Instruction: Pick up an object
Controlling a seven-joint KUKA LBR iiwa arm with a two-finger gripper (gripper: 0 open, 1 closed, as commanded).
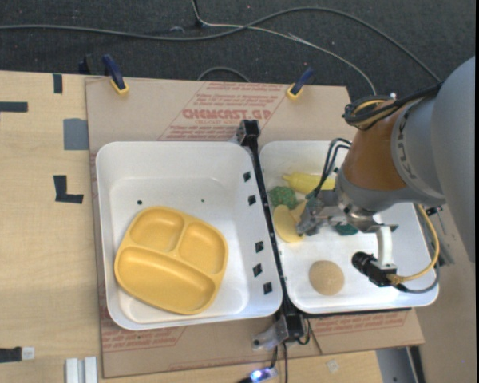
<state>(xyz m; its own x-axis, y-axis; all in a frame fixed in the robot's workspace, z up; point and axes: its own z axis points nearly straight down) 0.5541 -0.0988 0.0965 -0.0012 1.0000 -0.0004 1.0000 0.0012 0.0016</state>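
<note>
Objects to pick lie in the right bin (421, 292), in the right half of the frame. A pale yellow disc (287, 224) rests near the bin's left wall, a green leafy piece (283, 195) sits just above it, a yellow banana-like piece (304, 183) lies above and to the right of that, and a round tan ball (326, 278) sits alone toward the bin's lower edge. A small teal item (347, 230) peeks out under the wrist.

The gripper (310, 218) hangs low in the middle of this bin, at the right rim of the pale disc and just below the green piece. From this angle I cannot tell whether it is parted or closed, nor whether anything is caught in it, since the wrist and cabling hide much of it.

The step in hand looks like the descent or the closing phase of a grasp aimed at the disc or the green piece. The next move calls for a firm close on one item, then a straight lift clear of the neighbours. The crowding there is a risk: a flat disc gives little to pinch, and the green piece touches it.

The left bin (112, 166) holds a yellow divided tray (171, 258), well apart from the arm.
</note>
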